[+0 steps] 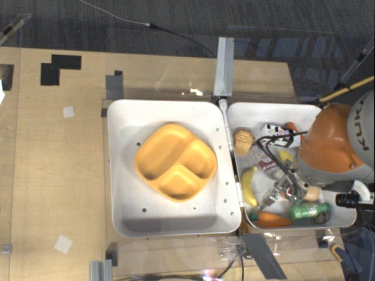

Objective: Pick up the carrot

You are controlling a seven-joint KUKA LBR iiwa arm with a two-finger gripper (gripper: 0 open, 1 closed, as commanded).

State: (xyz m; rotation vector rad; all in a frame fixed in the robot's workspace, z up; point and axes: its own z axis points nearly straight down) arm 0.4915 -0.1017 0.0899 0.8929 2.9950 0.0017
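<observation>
Left bin (123, 174) holding yellow divided tray (176, 161). Right bin (345, 218) holding carrot (274, 219) lying at near edge, green bottle (306, 211) just beside, banana (249, 186), walnut-like piece (244, 138). Hand (274, 195) hovering above carrot; open or closed, cannot tell.

Grey arm (364, 122), orange band (331, 139), black cables (270, 148)

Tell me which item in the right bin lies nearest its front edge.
The orange carrot, lying flat along the front wall of the right bin. The green bottle and yellow banana sit further back.
</observation>
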